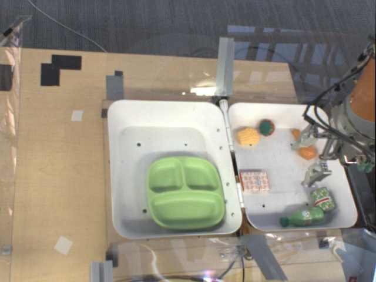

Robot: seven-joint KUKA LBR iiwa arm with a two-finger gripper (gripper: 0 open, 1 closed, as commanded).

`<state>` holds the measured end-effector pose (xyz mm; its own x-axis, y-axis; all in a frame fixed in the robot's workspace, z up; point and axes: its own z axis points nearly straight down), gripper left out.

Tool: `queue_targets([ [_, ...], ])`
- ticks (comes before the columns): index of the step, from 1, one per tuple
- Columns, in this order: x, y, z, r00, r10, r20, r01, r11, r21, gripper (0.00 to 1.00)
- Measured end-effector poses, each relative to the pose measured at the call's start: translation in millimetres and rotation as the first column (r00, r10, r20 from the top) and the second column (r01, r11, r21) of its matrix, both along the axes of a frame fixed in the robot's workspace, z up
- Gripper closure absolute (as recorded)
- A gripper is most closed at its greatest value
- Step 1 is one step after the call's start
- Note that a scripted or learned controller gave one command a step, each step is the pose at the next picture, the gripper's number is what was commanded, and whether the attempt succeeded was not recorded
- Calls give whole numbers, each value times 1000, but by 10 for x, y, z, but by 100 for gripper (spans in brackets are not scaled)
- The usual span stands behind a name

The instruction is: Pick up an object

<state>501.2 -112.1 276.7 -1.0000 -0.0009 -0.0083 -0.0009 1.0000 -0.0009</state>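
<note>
On the left of the table (pixel 53 175) lies the left bin (pixel 126 128), and a green divided plate (pixel 185 192) sits in it toward the near edge, its three compartments facing up. The right bin (pixel 282 175) touches the left one along the middle seam. Near that seam, about midway down the right bin, a small pink-and-white box (pixel 254 181) lies flat. Toward the far edge are a yellow corn cob (pixel 248 136) and, just beside it on the right, a dark green round fruit (pixel 267 127). Along the near edge a green bottle (pixel 302 217) lies on its side, neck pointing left. Just beyond it, near the right edge, a small green-and-white can (pixel 322 198) lies tilted. Further up the right edge an orange object (pixel 307 153) rests on the bin floor. The gripper (pixel 316 175) hangs over the bin's right side, between the orange object and the can; whether its fingers are apart or together cannot be told, and nothing is seen between them.
</note>
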Motion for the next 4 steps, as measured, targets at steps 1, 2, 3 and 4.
queue_targets([
  [1, 596, -31, -534, 969, -246, -2, 246, 969, 2, 0],
  [2, 860, -149, -1764, 964, -265, 6, 265, 964, 2, 0],
  [3, 1344, 63, -1884, 818, -575, 1, 575, 818, 7, 0],
  [4, 1387, 71, -1725, 823, -569, 15, 568, 823, 13, 100],
])
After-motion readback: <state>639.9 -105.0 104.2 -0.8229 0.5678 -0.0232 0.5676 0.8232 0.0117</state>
